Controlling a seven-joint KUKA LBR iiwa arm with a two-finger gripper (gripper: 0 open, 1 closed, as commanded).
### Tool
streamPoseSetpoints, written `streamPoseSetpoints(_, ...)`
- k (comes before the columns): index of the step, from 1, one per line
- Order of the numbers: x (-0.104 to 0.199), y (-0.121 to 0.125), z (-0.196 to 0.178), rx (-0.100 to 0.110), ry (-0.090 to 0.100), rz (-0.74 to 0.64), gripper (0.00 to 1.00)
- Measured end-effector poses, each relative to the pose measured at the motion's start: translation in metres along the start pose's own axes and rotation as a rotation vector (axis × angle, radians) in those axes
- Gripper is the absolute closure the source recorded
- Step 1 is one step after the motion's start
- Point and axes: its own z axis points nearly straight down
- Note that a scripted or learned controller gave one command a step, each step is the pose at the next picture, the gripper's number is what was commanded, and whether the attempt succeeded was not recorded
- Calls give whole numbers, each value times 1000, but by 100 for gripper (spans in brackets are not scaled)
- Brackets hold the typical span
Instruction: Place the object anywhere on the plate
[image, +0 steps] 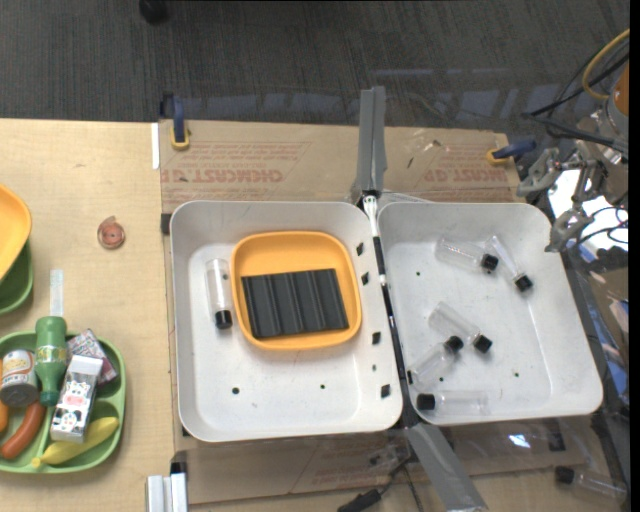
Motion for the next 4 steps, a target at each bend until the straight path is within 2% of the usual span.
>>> streamPoseSetpoints(4, -5, 0, -3, -3, -1, -1017, 0)
